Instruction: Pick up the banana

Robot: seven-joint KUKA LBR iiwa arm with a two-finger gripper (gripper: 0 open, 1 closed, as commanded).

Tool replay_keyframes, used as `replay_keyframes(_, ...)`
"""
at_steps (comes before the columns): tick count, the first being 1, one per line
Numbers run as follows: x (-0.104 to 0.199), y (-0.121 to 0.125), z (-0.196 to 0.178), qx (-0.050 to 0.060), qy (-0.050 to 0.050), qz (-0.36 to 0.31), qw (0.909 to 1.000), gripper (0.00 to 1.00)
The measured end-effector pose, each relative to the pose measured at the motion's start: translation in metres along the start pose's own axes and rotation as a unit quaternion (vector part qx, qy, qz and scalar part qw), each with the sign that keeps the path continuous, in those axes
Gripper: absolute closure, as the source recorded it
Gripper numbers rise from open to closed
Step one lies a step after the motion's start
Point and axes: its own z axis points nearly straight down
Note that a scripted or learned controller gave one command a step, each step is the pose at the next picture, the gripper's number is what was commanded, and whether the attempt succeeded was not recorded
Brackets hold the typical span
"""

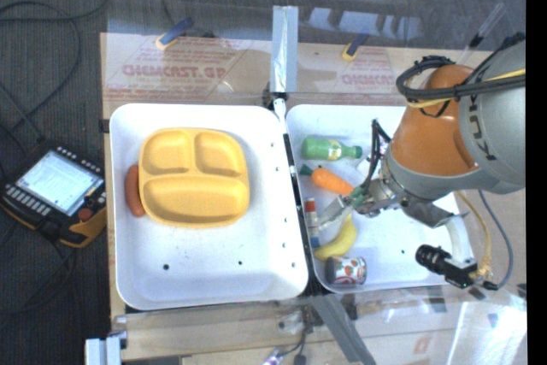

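Banana [338,239] lay in the right bin [402,269], near its front-left corner, curved, w/ its upper end right under the gripper [359,203]. Gripper sat low over the bin's middle, touching or just above that end; couldn't tell if it was wide, narrow or gripping anything. Carrot [331,180] just behind banana, green bottle [329,150] further back, red-white can [347,269] just in front of banana. Left bin [171,278] held a yellow tray [195,177] w/ a sausage [133,191] at the tray's left edge.
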Motion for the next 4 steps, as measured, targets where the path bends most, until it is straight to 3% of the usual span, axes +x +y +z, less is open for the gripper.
replay_keyframes(1, 0.000, 0.000, 0.000, 0.000, 0.000, 0.000, 1.0000, 0.00)
replay_keyframes(2, -0.053, -0.010, 0.093, -0.007, -0.003, -0.039, 0.9992, 0.00)
replay_keyframes(3, -0.052, -0.008, 0.082, -0.009, -0.002, -0.039, 0.9992, 1.00)
replay_keyframes(4, -0.009, 0.030, 0.000, 0.001, -0.001, 0.075, 0.9972, 1.00)
